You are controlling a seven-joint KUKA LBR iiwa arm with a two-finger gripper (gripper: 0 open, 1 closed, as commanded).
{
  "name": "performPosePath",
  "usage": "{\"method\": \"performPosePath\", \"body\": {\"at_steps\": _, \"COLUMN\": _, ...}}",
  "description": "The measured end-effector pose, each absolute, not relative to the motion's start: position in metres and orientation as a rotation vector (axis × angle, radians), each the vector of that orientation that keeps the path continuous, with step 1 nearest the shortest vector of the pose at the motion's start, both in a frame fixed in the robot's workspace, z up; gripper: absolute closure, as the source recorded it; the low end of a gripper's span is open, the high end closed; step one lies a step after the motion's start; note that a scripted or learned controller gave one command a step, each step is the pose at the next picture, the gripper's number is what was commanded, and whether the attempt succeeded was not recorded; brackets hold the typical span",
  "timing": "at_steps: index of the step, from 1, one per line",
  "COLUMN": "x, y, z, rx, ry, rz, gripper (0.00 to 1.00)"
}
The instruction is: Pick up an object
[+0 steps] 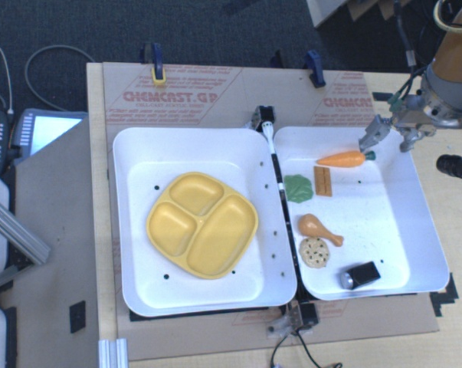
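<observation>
Nearest you in the right bin (414, 205) lie a black block (360, 275), cookie (314, 252) and drumstick (320, 229); farther back, the carrot (342, 159) (green tip rightward). Just beyond it hovers the gripper (389, 134), fingers spread, holding nothing.

Yellow plate (202, 225) left bin (131, 159), carrot (341, 159) right bin (414, 205)

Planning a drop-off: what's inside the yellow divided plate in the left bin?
The yellow plate shows three compartments, all bare, and sits flat in the left bin. Whatever lies beneath the plate is covered.
</observation>
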State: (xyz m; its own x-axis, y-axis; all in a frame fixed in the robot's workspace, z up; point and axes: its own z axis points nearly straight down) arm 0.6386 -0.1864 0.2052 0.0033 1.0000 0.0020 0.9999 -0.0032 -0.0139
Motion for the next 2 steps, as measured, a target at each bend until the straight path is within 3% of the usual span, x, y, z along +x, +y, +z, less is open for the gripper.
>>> {"method": "performPosePath", "body": {"at_steps": 1, "x": 0.641, "y": -0.185, "z": 0.215, "rx": -2.222, "ry": -2.223, "rz": 0.000, "gripper": 0.00}}
{"method": "performPosePath", "body": {"at_steps": 2, "x": 0.650, "y": -0.185, "z": 0.169, "rx": -2.217, "ry": -2.222, "rz": 0.003, "gripper": 0.00}}
